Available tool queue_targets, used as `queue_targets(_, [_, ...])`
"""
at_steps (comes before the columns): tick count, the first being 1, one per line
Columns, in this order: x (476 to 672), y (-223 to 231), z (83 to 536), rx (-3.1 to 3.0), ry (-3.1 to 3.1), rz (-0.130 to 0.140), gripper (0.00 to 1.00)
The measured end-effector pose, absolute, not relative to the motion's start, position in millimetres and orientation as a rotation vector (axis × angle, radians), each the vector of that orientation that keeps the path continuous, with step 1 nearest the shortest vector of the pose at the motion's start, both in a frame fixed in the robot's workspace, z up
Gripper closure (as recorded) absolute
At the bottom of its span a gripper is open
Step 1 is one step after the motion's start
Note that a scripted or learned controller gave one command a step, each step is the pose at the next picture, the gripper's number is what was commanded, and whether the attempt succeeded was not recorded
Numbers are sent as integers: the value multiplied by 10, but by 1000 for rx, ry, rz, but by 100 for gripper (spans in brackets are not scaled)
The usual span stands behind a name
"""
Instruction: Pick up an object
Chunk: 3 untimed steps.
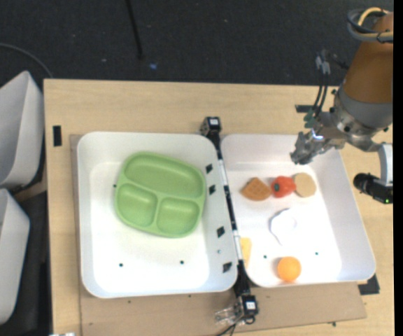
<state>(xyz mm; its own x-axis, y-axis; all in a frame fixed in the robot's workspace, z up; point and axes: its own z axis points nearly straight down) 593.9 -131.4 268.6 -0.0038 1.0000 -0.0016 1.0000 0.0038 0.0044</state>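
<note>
**Gripper over the far edge of the right bin, nothing picked yet**

On the left, the left bin (89, 257) holds a green divided plate (161, 194), lying flat and well apart from the arm. A clipped divider (222, 201) runs between the two bins.

In the right bin (348, 243), a brown wedge-shaped piece (256, 189), a red tomato-like piece (283, 186) and a tan round piece (304, 185) sit in a tight row, touching or nearly so. Below them lies a white piece (283, 224), hard to read against the white floor. A small yellow piece (245, 249) rests against the divider wall, and an orange ball (288, 269) sits alone near the front edge.

The gripper (306, 149) hangs above the far part of this bin, just beyond the tan piece. I cannot tell its state from this angle; nothing is visibly held.

Risks, as I judge them: a descent onto the crowded row could catch two pieces or knock one aside. The ball may roll away from a slightly off-centre close. The yellow piece leaves little room beside the wall.
</note>
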Motion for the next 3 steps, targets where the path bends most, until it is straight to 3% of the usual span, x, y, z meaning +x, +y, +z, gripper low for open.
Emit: queue_targets(3, [5473, 172, 2444, 2215, 2229, 0, 100])
